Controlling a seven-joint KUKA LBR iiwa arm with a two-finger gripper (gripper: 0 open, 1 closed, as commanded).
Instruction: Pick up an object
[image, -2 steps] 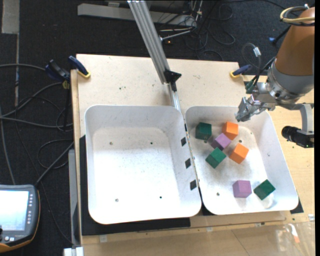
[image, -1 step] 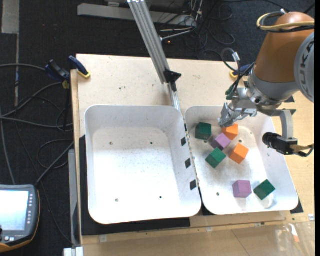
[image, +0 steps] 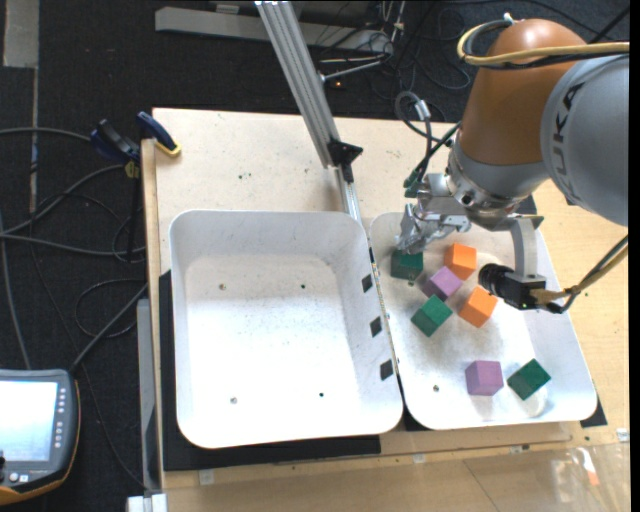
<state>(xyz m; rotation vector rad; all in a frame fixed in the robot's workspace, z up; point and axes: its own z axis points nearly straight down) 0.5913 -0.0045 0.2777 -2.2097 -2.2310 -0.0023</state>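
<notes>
Nearest to the camera, at the front of the right white plastic bin (image: 575, 405), lie a small purple cube (image: 484, 377) and a dark green cube (image: 529, 379), close together. The metal pincer (image: 411, 240) is low in the far left corner of this bin, directly above a dark green block (image: 406, 264) and seeming to touch its top; whether it is open or closed I cannot tell. Just right of it lie an orange cube (image: 461, 260), a lilac cube (image: 442, 283), a green cube (image: 432, 316) and a second orange cube (image: 478, 306). Further left is the larger white bin (image: 190, 330) on the pale wooden table (image: 250, 160).
</notes>
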